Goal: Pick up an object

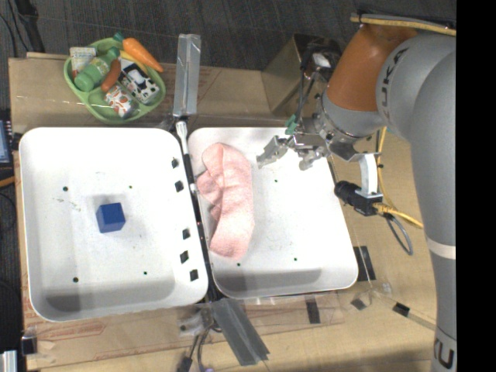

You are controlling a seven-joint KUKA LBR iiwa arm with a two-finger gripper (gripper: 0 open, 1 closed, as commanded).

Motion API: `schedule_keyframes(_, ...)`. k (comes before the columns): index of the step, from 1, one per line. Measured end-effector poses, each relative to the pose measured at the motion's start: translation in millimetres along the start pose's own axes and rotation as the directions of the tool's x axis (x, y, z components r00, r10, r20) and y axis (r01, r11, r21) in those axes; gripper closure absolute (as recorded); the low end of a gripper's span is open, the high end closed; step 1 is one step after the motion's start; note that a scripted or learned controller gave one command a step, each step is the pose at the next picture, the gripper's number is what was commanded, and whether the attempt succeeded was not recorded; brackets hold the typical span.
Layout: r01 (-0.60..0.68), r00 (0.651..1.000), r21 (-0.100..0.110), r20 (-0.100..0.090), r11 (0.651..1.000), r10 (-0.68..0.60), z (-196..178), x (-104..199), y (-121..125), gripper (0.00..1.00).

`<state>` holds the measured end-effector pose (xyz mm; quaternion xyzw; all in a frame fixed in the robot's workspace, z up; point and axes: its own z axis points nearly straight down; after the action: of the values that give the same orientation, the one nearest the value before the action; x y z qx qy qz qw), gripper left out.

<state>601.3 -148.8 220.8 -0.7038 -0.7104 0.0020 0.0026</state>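
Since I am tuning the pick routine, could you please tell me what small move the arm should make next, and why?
Probably a short move toward the view's left and downward, onto the crumpled pink cloth. The two-finger gripper hovers over the upper part of the right white bin, beside the cloth's upper end, holding nothing. The cloth is the nearest object; the small blue cube lies in the left bin.

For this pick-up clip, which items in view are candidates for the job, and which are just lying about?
Belongs to the job:
- pink cloth, right bin, along its left side
- blue cube, left bin
- pincer, over the right bin's upper part, nothing between its fingers

Lying about:
- green bowl of toy food, outside the bins, beyond the left bin
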Motion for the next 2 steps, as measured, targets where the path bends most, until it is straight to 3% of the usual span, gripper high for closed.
schedule_keyframes(1, 0.154, 0.988, 0.000, 0.000, 0.988, -0.154, 112, 25, 1, 0.00)
schedule_keyframes(2, 0.211, 0.977, -0.002, 0.001, 0.977, -0.211, 130, 50, -16, 0.00)
